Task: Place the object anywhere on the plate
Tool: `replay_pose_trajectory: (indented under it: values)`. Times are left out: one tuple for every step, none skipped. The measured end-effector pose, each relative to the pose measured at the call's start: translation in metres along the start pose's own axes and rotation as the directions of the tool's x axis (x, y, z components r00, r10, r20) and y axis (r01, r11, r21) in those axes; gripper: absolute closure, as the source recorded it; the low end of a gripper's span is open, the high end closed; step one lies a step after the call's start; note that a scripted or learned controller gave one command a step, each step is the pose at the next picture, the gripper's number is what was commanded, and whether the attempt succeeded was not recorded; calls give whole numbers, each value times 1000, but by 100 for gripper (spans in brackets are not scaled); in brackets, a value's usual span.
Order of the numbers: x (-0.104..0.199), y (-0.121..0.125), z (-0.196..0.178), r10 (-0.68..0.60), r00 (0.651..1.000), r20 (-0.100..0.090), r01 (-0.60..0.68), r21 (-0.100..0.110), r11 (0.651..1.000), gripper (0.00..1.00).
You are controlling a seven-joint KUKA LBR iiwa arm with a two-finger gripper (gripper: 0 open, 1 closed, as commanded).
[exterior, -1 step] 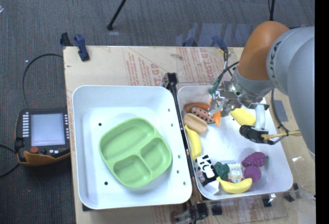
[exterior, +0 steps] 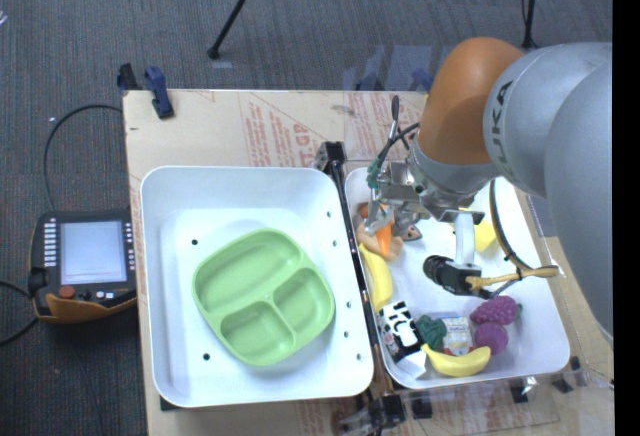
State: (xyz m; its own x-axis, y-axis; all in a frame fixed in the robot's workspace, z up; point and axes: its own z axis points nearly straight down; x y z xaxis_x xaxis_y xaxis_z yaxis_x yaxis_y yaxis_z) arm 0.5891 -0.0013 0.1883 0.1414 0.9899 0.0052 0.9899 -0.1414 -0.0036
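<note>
Green three-section plate [exterior: 262, 296] sits mid left bin [exterior: 170, 224]. Off at its 3 o'clock the hand [exterior: 385, 216] is down in the right bin [exterior: 535, 349], at that bin's 10 o'clock corner, right over a small orange piece [exterior: 380, 244]. Can't tell if it's open or closed. A banana [exterior: 377, 276] lies just at the piece's 6 o'clock.
</note>
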Motion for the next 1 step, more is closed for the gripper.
replay_pose_trajectory:
  values:
    - [90,-42,-75,79,997,-1,-80,-4,997,100]
